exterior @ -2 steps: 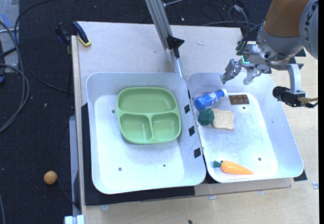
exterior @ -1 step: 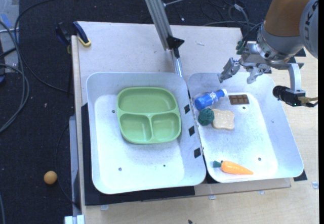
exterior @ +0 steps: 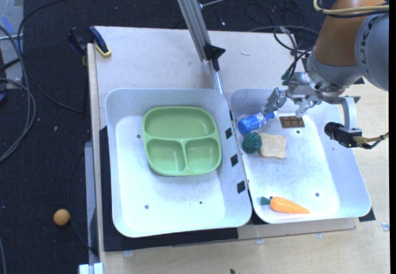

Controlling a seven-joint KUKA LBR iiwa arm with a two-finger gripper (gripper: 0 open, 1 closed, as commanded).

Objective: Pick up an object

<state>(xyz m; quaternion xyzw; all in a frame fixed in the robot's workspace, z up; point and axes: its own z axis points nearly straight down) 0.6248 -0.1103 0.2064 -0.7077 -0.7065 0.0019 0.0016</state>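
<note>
gripper hangs over right bin, just above blue bottle at bin's left wall; can't tell claw state. drop straight, centre on bottle, avoid brown block and toast.

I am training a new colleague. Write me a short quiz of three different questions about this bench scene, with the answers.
1. True or false: the green divided plate lies in the same bin as the carrot.
2. Which thing is nearest the gripper? A) carrot B) blue bottle C) green divided plate
3. Fill in: the slice of bread touches a dark green ___.

Key: 1 false, the plate lies in the left bin and the carrot in the right bin. 2 B. 3 ball.
</note>
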